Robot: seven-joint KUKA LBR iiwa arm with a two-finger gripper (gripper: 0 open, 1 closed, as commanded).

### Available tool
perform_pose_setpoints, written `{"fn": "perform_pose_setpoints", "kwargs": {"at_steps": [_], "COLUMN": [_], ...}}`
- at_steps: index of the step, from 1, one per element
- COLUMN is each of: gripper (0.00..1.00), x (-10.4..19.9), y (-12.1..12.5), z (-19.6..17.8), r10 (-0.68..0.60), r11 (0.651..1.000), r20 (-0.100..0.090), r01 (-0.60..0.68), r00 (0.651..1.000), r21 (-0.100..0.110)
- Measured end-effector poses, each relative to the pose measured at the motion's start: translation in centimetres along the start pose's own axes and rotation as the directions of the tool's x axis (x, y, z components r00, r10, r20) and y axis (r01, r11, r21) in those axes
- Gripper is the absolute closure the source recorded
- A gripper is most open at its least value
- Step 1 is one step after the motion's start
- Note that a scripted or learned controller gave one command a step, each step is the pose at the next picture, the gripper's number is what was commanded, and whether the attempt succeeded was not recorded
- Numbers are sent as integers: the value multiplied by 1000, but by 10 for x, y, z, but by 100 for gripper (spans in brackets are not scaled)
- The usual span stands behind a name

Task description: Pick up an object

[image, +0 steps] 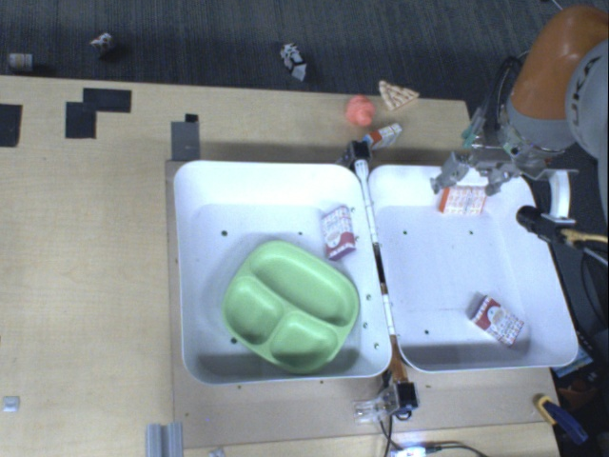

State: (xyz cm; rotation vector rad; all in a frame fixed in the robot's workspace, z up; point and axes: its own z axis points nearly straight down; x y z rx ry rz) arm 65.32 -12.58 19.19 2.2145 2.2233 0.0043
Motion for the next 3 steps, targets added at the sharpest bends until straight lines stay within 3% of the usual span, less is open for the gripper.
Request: {"fn": "perform_pose_setpoints", "kwargs": {"at_steps": [1,2,3], "gripper": [0,0,0], "x": [33,68,22], "y": [14,-66,-32], "z": [107,5,106], "r10": [3,1,2], "r11": [1000,1000,1000], "r20": [-1,-1,0], "r01": [-3,-1,-2], "r00": [1000,1000,1000], "r21": [9,-1,-2]}}
